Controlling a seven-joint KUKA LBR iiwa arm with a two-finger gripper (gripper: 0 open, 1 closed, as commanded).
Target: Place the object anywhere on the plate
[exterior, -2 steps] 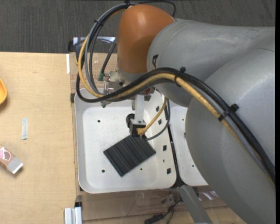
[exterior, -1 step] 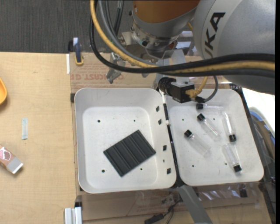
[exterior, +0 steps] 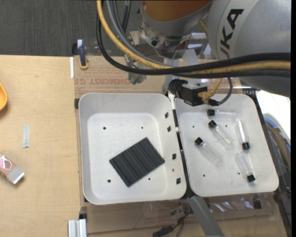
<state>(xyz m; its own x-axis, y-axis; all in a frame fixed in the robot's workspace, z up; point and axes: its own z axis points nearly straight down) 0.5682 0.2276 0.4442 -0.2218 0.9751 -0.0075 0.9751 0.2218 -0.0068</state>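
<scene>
Nothing is on the dark ribbed plate [exterior: 137, 161] below me yet; the clear vials [exterior: 221, 134] lie below-right, my gripper's state unclear.

A robotics lab — KUKA arm [exterior: 240, 28], white bins [exterior: 92, 139], vials [exterior: 219, 134].

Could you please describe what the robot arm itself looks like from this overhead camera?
The light grey KUKA arm bears black lettering on its shell and an orange band above a metallic wrist section. Thick black cables and a yellow cable loop across and under it, and a small black connector block with orange-yellow wiring hangs below, above the bins.
</scene>
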